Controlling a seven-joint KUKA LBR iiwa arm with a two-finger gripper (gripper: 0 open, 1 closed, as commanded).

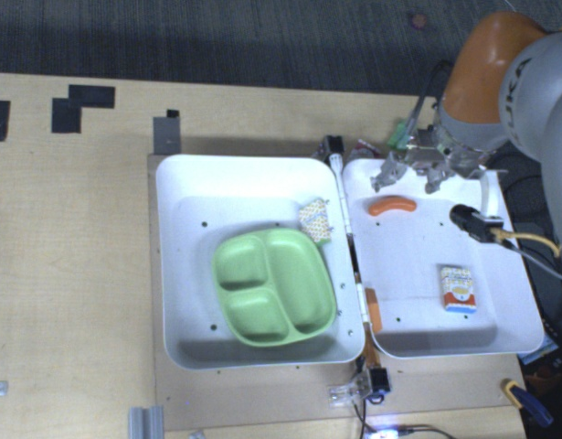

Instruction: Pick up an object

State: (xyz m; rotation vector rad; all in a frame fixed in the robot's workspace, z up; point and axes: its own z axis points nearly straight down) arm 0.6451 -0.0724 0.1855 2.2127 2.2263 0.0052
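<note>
- We see the gripper (407, 184) over the far end of the right bin (418, 273). Its jaws stand apart with nothing between them.
- The nearest thing to pick is the orange sausage (392, 206). It lies on the bin floor just beside the gripper, on the side toward the bin's near wall and slightly toward the left bin (185, 245).
- The sausage's long axis runs left to right across the view, roughly along the bin's far wall. The jaws seem to be spread along much the same line, so we judge that a turn of the wrist would be needed to close across its narrow width.
- There is only one arm, so which one is nearer does not arise.
- Our count for the right bin: one sausage, and one small printed carton (458, 290) well apart from it toward the near wall.
- Our count for the left bin: one green divided plate (274, 284), and one small patterned packet (315, 219) at the plate's far right corner.
</note>
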